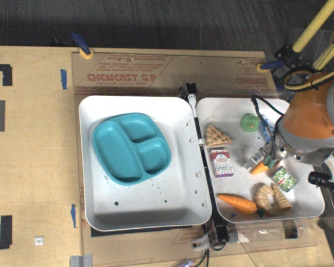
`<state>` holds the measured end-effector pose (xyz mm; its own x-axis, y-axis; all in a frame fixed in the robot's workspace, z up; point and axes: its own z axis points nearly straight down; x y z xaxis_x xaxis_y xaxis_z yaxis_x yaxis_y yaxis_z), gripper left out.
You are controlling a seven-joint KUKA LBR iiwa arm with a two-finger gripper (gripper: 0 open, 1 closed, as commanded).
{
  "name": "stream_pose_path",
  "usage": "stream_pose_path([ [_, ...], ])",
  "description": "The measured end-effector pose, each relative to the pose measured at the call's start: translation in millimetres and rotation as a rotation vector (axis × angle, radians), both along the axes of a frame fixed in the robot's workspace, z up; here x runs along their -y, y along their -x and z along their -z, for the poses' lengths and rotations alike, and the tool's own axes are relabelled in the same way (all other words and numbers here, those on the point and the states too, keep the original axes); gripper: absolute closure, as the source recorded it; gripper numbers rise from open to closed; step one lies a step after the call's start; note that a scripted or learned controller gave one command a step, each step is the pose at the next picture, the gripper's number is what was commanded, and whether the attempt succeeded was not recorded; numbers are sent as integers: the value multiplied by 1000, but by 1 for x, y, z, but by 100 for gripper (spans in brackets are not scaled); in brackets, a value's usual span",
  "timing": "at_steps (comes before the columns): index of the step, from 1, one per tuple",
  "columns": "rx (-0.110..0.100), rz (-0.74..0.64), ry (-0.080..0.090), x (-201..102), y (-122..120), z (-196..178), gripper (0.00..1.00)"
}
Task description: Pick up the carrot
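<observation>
Right bin: carrot seemingly below-left of gripper

A flat bench surface of light brown cardboard carries everything. A second brown cardboard sheet with faded red print lies on it, held at its far edge by blue and yellow clamps. On that sheet sit two shallow white plastic bins side by side, touching along their inner edges: the left bin and the right bin. Black tape marks and short blue tape strips lie on the bench at the left.
</observation>
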<state>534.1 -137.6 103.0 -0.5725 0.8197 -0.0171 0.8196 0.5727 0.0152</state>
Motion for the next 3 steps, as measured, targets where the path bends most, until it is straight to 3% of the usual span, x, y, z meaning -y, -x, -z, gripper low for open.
stream_pose_path([
  [1,-8,-86,-6,-73,-39,-87,100],
  [2,-18,-80,-4,-69,-37,-82,0],
  [3,-16,-177,-2,-22,46,10,0],
])
